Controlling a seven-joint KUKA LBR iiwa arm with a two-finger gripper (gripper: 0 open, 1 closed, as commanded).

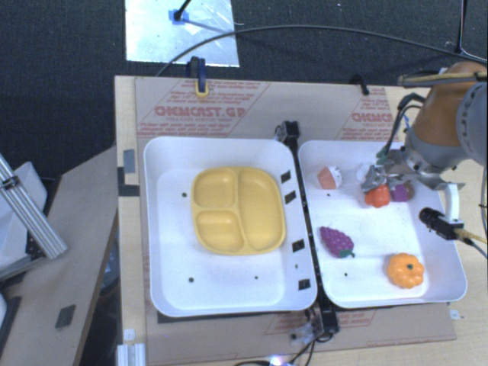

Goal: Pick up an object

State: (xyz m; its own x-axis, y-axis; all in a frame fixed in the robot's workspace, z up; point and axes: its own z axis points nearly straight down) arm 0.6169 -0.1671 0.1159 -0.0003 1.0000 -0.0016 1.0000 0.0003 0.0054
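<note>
My gripper [379,178] hangs over the back of the right bin [366,296], reaching in from the right. Directly beneath its tip lies a small red-orange round toy [377,197], touching or nearly touching it. A small purple toy [401,192] sits right beside the red one, partly under the wrist. Further left in the same bin rests an orange-and-white piece [329,178]. A purple bunch of grapes [336,240] lies near the bin's middle left, and an orange pumpkin [405,270] sits at the front right.
The left bin [171,280] holds a yellow divided plate [236,209] in its middle. A dark clipped ridge [299,204] separates the two bins. Open white floor lies between the grapes, the pumpkin and the red toy.
</note>
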